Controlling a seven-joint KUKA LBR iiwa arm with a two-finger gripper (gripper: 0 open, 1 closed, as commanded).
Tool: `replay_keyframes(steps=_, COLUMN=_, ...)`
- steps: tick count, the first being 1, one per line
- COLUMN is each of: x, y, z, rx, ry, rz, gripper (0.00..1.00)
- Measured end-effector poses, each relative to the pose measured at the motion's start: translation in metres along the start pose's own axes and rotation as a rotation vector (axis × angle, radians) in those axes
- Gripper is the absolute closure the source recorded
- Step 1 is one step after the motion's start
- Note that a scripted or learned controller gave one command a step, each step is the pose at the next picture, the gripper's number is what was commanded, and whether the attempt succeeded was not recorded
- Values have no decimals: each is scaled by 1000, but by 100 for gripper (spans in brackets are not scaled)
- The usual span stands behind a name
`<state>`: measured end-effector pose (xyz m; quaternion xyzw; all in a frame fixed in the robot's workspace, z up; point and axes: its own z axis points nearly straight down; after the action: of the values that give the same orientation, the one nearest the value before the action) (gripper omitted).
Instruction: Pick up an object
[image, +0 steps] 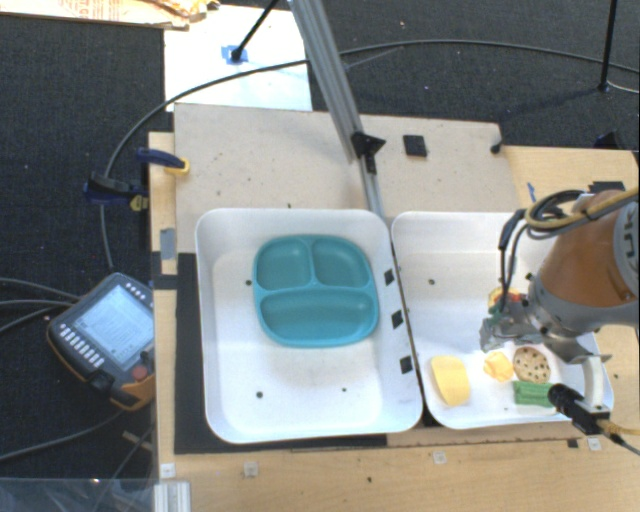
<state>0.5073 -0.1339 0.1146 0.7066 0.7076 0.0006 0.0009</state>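
Yellow block lies near the right bin's near edge; your gripper (grip state: cannot tell) hovers right of it, reaching stage; next, descend accurately.

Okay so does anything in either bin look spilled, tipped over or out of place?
Nothing stands out. The teal divided plate lies flat in the left bin. In the right bin, the yellow block, small yellow piece, cookie and green piece cluster near the front, under the gripper.
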Motion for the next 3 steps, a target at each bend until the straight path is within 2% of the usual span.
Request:
replay_keyframes(steps=2, x=7, y=6, z=-123, rx=-5, ry=-1, rz=-5, gripper=100)
replay_keyframes(steps=3, x=7, y=7, z=-128, rx=-1, ry=0, rz=-4, gripper=100)
